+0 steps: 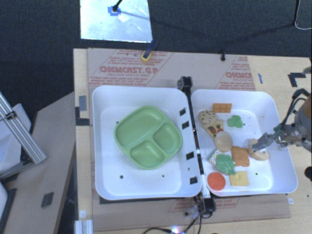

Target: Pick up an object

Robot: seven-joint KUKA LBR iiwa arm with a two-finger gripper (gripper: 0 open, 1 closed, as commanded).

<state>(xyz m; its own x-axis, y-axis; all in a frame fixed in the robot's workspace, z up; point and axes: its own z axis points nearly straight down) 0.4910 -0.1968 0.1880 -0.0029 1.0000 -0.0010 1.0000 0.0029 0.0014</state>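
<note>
The right bin (280, 172) holds several toy foods. Among them are an orange cracker (222, 107), a chocolate-chip cookie (206, 116), a green piece (235, 121), a pizza slice (214, 128), a beige round piece (224, 141), an orange toast (240, 156), a leafy green piece (224, 163), a red tomato (216, 181) and a yellow cracker (239, 178). My gripper (262, 143) reaches in from the right, low over a tan piece (258, 153) at the bin's right side. The gripper tip overlaps that piece's top edge.
The left bin (105, 179) holds a green divided plate (147, 137). A black-clipped divider (191, 130) runs between the bins. A shiny metal sheet (115, 13) lies beyond the bench. The arm's cables (292, 106) loop at the right edge.
</note>
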